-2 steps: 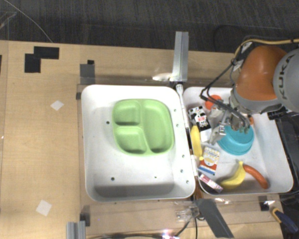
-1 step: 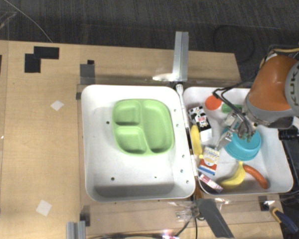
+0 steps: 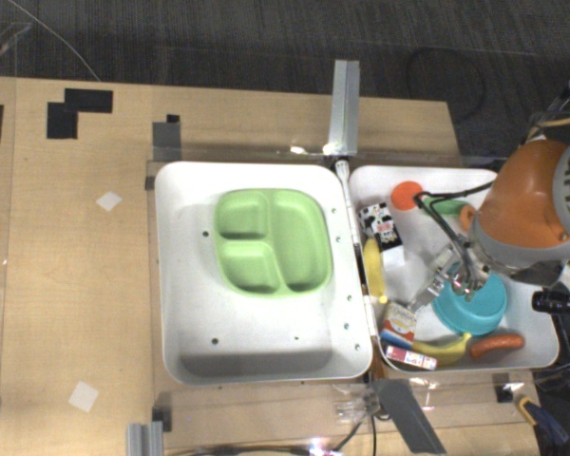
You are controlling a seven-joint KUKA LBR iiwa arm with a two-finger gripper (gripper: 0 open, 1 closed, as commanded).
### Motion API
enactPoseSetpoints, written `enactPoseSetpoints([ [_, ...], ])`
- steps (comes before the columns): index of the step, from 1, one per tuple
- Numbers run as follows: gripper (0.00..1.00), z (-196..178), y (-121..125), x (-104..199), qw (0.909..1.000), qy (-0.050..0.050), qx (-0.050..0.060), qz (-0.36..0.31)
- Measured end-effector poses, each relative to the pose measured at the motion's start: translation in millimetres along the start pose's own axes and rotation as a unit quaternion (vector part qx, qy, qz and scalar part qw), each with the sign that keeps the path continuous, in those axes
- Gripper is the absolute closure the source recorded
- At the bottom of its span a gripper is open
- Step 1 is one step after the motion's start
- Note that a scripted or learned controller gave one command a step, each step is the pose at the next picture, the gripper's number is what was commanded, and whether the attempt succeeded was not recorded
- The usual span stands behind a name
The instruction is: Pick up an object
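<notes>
From the fixed overhead camera, the wooden counter carries two shallow white bins side by side. The left bin holds a green divided tray lying flat near its middle, three compartments facing up.

The right bin is crowded. At about twelve o'clock within it sits a small orange ball. Just toward seven o'clock from the ball lies a small black-and-white box, tilted. Along the bin's nine o'clock wall stands a slim yellow object, lengthwise against the divider. Toward six o'clock lie a yellow banana and, just beside it at its four o'clock end, a red-brown sausage-shaped object. A small red, white and blue packet sits near the bin's seven o'clock corner. A turquoise bowl rests just above the banana, near the bin's centre.

The arm reaches in from three o'clock, its orange band over the bin's upper right part. The gripper hangs at the bowl's ten o'clock edge, low in the bin. Its metal parts blur against the clutter, so I cannot tell whether the fingers are released or clenched, nor whether they touch the bowl's rim.
</notes>
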State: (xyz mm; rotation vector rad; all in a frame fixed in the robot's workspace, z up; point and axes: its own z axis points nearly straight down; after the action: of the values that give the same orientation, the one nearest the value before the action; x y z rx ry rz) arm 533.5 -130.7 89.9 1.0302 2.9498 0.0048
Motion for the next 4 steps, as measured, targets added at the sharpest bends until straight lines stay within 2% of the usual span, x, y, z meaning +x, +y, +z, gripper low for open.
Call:
enactPoseSetpoints([
  [1, 0.00, -1, -23, 31, 0.9968, -0.003, -0.002, 0.079],
  [2, 1.00, -14, -21, 28, 0.9971, -0.008, -0.005, 0.075],
  [3, 1.00, -107, -56, 9, 0.9999, 0.001, 0.002, -0.015],
  [4, 1.00, -90, -53, -55, 0.9918, 0.004, 0.002, -0.128],
])
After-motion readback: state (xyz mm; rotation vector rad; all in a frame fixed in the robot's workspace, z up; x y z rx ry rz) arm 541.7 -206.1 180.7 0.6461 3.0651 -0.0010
